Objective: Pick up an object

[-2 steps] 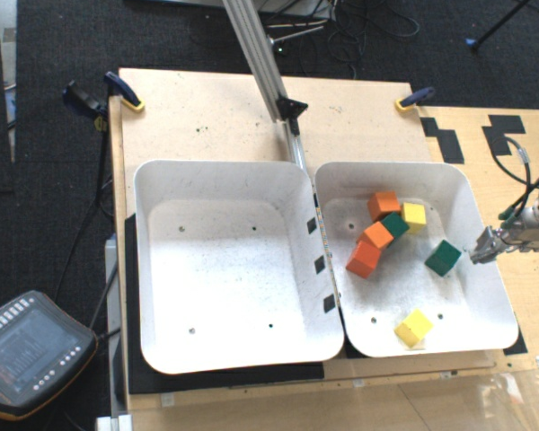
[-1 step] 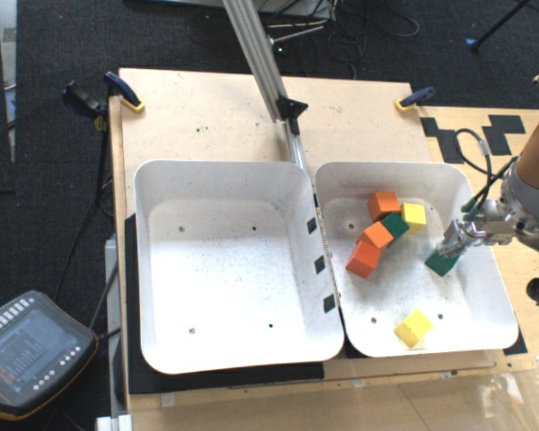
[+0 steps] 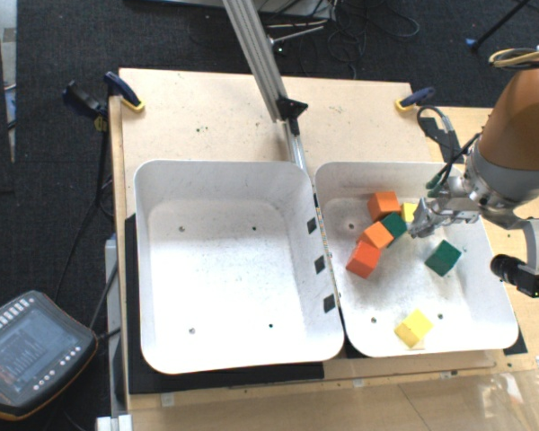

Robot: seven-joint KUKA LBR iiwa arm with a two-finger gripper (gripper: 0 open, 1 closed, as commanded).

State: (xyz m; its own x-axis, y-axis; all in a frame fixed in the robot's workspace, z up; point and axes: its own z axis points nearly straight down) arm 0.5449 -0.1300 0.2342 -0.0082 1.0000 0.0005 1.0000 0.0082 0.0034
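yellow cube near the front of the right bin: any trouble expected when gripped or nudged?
The yellow cube looks rigid with flat faces, so it should probably slide rather than roll. It seems small and likely light. It lies alone on the right bin floor, apart from the orange blocks, so a nudge would likely just shift it.

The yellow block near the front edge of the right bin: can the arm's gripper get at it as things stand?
Probably yes. The yellow block lies alone on bare bin floor, apart from the dark green cube and the orange blocks. The gripper is over the same white bin, further back.
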